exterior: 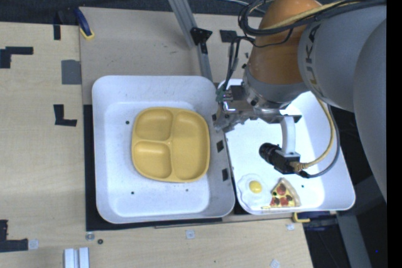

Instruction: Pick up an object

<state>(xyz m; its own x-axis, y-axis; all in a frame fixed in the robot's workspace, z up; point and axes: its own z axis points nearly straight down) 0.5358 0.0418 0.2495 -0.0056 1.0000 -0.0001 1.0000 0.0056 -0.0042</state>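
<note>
Pizza slice (284,194), tip pointing away from the viewer, lies beside a fried egg (254,186); tool (227,107) state unclear.

The left bin (100,135) and right bin (248,154) sit side by side on a wooden bench (38,198); black tape marks (63,115) lie left.
</note>
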